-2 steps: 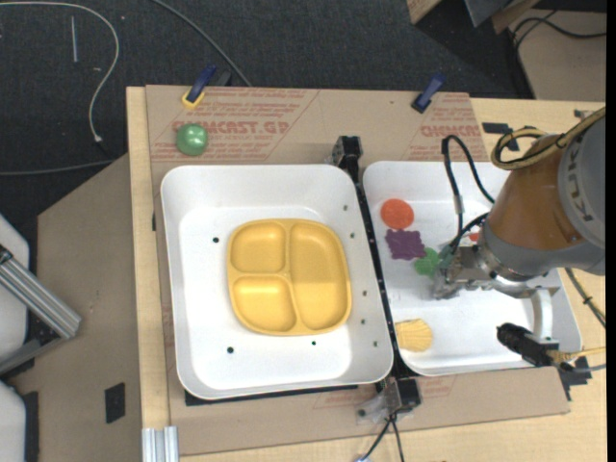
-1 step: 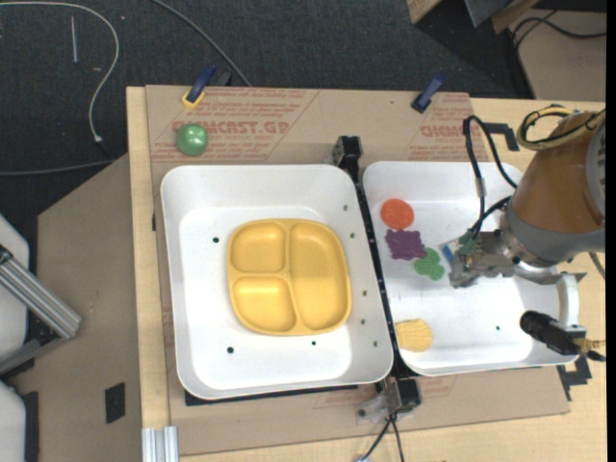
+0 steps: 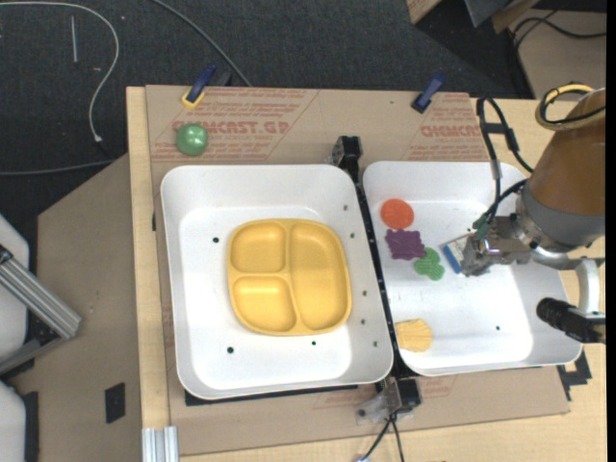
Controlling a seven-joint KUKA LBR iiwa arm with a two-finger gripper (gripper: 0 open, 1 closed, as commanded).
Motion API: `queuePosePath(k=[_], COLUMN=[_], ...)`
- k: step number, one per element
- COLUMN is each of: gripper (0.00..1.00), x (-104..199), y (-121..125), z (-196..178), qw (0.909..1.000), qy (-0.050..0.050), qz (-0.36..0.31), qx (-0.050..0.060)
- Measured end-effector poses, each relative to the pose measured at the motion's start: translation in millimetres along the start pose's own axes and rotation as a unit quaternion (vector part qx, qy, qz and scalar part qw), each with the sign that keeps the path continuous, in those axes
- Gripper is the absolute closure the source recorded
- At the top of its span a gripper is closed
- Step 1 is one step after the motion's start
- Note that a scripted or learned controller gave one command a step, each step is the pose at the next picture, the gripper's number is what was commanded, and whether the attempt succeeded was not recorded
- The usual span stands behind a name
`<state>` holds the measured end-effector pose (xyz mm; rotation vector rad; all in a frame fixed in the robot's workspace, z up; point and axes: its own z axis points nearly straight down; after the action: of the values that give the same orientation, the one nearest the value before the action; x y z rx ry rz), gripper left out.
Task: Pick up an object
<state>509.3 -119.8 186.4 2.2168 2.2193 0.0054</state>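
Fingers (image 3: 472, 258) low in my right bin (image 3: 500, 330), beside the green piece (image 3: 429, 267) | grip: blurred, cannot tell how wide or if anything is caught | candidates: green, purple (image 3: 405, 244), orange (image 3: 397, 213) clustered near the divider, 1 yellow piece (image 3: 414, 334) apart | left bin (image 3: 192, 258) holds the yellow tray (image 3: 289, 276)

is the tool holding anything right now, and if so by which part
It cannot be told. The tool sits low in the right bin, beside a small blue object and a green toy, but no object shows clearly between its fingers.
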Motion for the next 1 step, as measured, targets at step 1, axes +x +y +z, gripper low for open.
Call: queuePosePath(k=[1], gripper=[1.0], x=[0.0], y=[1.9], z=[-44.8], qw=[1.0], qy=[0.0], qz=[0.0], qx=[0.0])
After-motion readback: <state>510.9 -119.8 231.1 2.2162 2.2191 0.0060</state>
